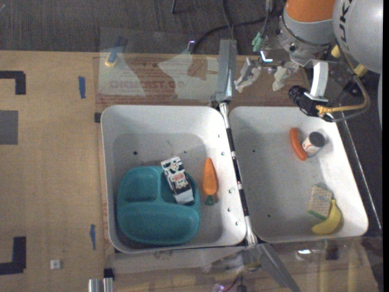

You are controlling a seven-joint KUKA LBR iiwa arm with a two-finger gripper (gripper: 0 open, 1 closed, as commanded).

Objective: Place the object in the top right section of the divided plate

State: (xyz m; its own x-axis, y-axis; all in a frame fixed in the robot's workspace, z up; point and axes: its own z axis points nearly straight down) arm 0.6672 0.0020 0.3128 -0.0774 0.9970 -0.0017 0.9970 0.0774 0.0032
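A small milk carton (177, 179) is already lying in the top right section of the teal divided plate (146, 215), in the left bin (121, 132). The gripper (262, 73) is hovering above the bins' far edge, jaws spread and holding nothing; any correction should be approaching from directly above.

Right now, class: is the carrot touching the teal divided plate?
Cannot tell. In the camera view the carrot lies close along the teal divided plate at its right rim, but no plain gap or contact shows between them.
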